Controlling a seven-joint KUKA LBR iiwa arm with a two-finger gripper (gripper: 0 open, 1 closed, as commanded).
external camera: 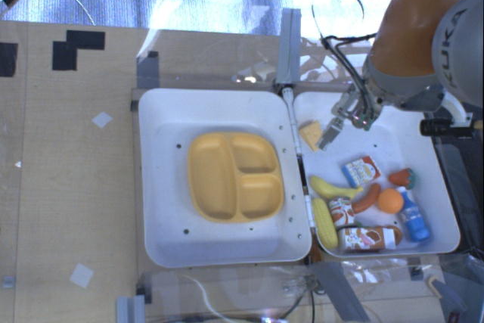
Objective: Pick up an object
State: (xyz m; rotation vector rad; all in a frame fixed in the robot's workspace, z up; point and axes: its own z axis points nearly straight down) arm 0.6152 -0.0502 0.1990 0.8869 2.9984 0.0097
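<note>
1. Reaching into the right bin [446,238], the hand [330,134] hangs low at that bin's upper left corner, just beside the cheese wedge [310,135]. You are at the approach step: nothing is lifted yet.
2. You cannot tell from this angle whether the hand is parted or closed, and no object shows inside it.
3. Candidate objects lie in the right bin: the cheese wedge alone near the divider, and a crowded cluster lower down with a banana [330,187], corn cob [324,223], juice carton [360,171], orange [389,201] and blue bottle [414,222].
4. The left bin [159,238] carries a yellow divided plate [235,176], well apart from the hand.
5. Your next move likely calls for centring over the cheese wedge, descending and closing; its slanted faces may slip, so check before lifting.
</note>
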